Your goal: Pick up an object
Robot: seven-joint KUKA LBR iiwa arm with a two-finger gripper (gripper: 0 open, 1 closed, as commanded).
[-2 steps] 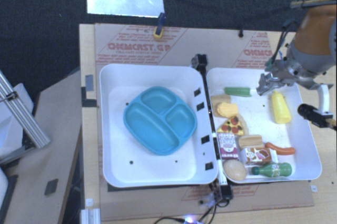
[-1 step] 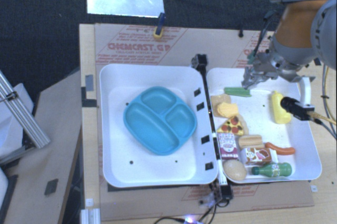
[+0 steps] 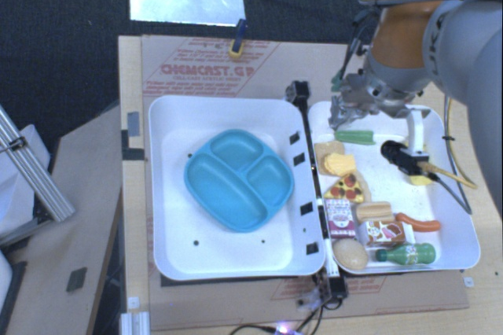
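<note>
gripper [image 3: 343, 118] low over right bin [image 3: 452, 204] far-left corner, just beside green pickle [image 3: 354, 136]; grip state, honestly can't tell. blue tray [image 3: 238, 179] mid left bin [image 3: 169, 168].

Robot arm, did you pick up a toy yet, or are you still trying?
Done: the arm has reached over the far end of the right bin, and the gripper is low, just above the green toy. In hand: nothing that I can see; the green toy, pizza slice and bottle all lie in the bin. Left: grab one toy and lift it. The blue plate sits in the left bin.
</note>
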